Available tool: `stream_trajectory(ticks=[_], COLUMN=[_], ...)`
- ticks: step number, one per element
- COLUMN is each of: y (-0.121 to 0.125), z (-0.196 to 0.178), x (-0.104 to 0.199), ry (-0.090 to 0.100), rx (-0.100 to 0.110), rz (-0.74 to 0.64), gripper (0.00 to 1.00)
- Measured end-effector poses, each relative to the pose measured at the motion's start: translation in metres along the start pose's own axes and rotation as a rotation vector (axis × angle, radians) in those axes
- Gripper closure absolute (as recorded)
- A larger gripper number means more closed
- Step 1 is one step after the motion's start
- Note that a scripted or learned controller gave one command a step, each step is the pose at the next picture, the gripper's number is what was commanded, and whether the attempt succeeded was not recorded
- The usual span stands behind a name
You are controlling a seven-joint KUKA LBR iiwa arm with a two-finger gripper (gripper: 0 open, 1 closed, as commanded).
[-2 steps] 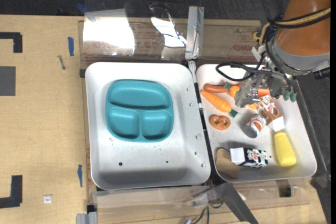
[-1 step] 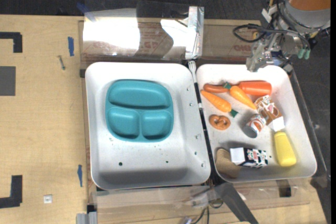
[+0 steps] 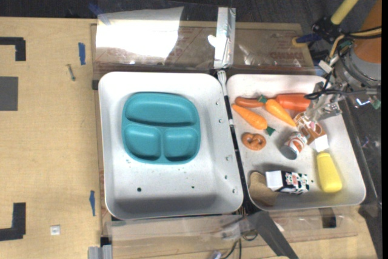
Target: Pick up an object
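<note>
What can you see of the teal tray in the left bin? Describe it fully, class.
The teal tray looks like smooth moulded plastic, a rounded rectangle with three compartments: one long one across the far side and two smaller ones side by side nearer the camera. It lies flat, open side up, slightly above the middle of the left bin. Its compartments hold nothing. Only the bin floor touches it.

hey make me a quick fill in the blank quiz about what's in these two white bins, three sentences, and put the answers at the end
1. The teal divided plate lies in the ____ bin.
2. The carrots lie in the bin on the ____.
3. The bottle near the right bin's front right corner is coloured ____.

Missing words: left; right; yellow
</note>
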State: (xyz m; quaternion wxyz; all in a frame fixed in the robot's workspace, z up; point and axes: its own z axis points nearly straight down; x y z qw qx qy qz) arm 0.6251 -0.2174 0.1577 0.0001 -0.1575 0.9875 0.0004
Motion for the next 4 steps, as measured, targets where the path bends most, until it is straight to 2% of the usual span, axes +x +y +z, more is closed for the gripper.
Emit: stream_trajectory(ticks=[1, 2, 3, 4], y=[0.001, 0.0, 0.012, 0.071], z=[-0.003, 0.041, 0.048, 0.069], x=[-0.003, 0.014, 0.013, 0.013], ry=[-0.006, -0.027, -0.024, -0.01], rx=[0.003, 0.017, 0.024, 0.003], rz=[-0.003, 0.003, -0.017, -0.011], gripper=[0.0, 0.0, 0.0, 0.0])
